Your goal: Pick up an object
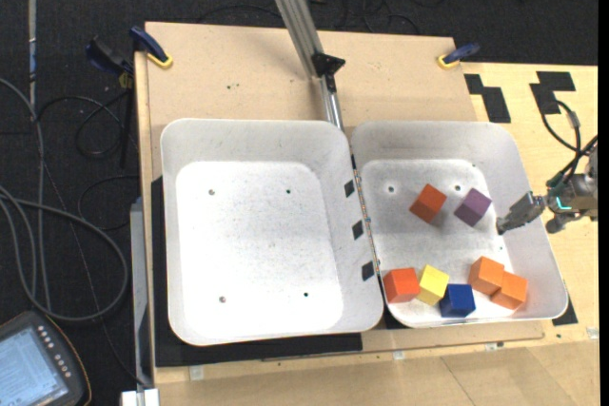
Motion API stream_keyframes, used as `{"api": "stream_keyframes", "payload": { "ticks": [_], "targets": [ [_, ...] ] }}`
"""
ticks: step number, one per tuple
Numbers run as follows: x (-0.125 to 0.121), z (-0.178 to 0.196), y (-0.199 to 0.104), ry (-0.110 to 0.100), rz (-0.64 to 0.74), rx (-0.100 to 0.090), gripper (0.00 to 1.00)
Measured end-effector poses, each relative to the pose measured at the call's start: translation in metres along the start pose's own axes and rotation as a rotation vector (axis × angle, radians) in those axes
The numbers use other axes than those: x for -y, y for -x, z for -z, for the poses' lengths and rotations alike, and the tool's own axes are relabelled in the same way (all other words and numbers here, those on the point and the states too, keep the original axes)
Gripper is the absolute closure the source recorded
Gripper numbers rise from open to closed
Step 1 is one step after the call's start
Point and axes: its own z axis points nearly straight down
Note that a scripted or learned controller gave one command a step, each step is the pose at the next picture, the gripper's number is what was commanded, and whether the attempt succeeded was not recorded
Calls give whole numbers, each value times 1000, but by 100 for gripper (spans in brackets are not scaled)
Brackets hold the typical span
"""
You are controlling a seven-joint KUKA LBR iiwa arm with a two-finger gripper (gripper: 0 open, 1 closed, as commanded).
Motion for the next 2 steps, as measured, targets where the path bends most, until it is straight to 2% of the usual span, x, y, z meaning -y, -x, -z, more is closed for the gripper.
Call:
{"api": "stream_keyframes", "payload": {
  "ticks": [1, 2],
  "targets": [
    [-1, 2, 0, 5, -1, 2, 0],
    [-1, -41, 2, 0, -3, 0, 0]
  ]
}}
